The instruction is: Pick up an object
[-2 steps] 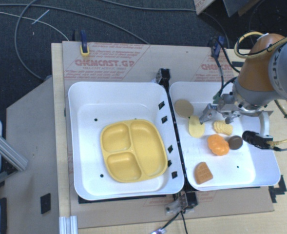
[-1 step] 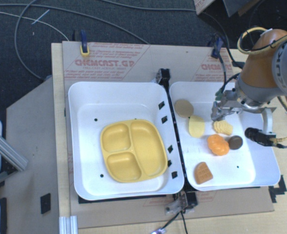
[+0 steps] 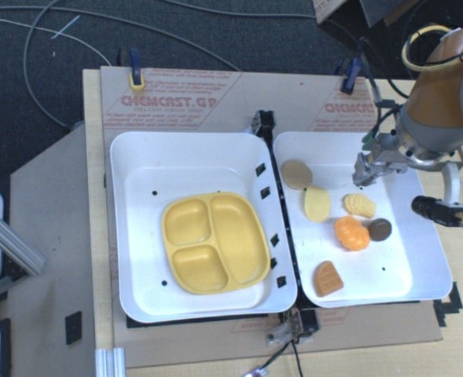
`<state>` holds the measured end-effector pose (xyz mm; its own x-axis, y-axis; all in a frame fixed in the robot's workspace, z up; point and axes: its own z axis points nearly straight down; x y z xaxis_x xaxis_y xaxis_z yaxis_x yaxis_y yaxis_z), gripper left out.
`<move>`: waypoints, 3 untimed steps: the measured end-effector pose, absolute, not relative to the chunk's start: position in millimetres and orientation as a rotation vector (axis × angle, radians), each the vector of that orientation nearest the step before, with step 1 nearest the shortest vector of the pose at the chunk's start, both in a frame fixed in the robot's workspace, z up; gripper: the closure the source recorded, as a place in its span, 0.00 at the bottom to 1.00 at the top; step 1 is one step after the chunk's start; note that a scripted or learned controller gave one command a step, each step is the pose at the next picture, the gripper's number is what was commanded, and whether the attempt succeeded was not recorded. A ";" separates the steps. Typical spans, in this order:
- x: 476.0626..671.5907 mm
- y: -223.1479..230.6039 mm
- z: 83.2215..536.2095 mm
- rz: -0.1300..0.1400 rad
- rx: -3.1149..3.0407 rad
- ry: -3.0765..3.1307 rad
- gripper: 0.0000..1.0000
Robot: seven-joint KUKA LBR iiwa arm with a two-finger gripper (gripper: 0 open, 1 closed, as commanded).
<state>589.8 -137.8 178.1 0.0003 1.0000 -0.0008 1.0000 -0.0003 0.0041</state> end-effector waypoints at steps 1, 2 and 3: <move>590.7 -137.8 231.1 0.004 2.218 2.220 1.00; 577.0 -91.2 223.8 -0.001 2.220 2.229 1.00; 546.8 -40.7 231.4 -0.001 2.221 2.228 1.00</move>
<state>546.8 -40.7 231.4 -0.0030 1.0000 0.0025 1.0000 0.0030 -0.0038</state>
